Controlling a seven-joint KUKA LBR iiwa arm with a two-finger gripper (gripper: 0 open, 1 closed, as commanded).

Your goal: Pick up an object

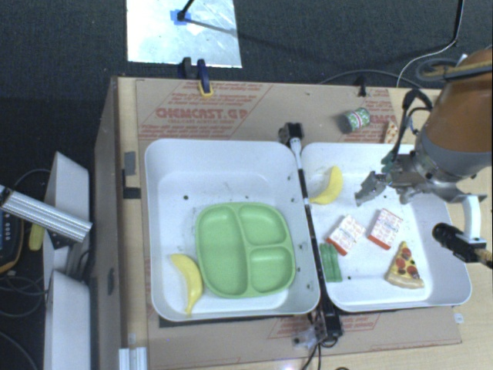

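Cardboard-brown, the desk (223, 106) carries two shallow white bins side by side: the left bin (223, 156) holds a green divided tray (245, 250) with a yellow banana (189, 281) just beside its lower left corner. The right bin (447, 284) holds a second banana (330, 186) near its upper left corner, two small red-and-white packets (347, 233) (385, 228), a pizza slice (404, 267) and a green strip (330, 260). The grey and orange arm (462, 122) reaches in from the right, its end effector (373, 187) hanging over the right bin between the banana and the packets, fingers slightly parted and holding nothing.
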